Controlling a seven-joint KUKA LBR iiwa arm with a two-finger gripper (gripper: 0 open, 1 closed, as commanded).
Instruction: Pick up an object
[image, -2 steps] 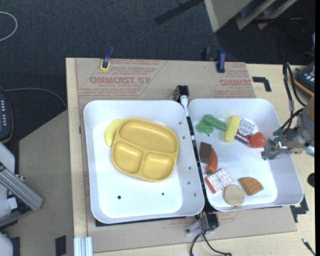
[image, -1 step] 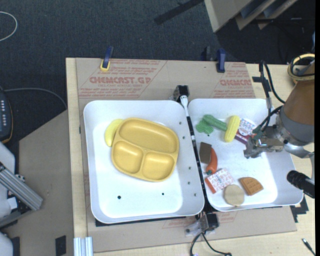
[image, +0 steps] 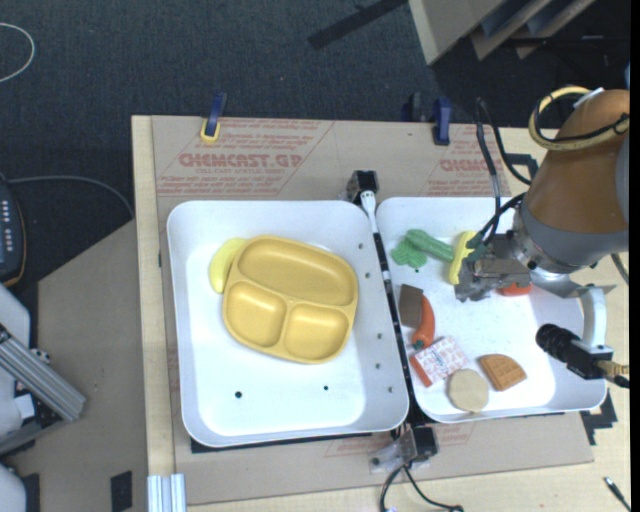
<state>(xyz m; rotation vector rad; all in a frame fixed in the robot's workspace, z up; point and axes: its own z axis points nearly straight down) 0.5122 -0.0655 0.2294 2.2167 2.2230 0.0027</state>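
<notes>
1. Our grey two-finger gripper (image: 487, 280) hangs over the right shallow white bin (image: 560, 400), at its 11 o'clock. We can't tell its state from this angle.
2. Candidates nearby: yellow plastic piece (image: 462, 255) touching it at 10 o'clock, green plastic toy (image: 420, 248) further toward 9, orange carrot-shaped piece (image: 427, 318) at 8.
3. We'd pick one target, centre over it, and descend straight.
4. Left bin (image: 200, 400) carries the yellow three-compartment plastic tray (image: 290, 298); too wide, so we'd skip it.
</notes>
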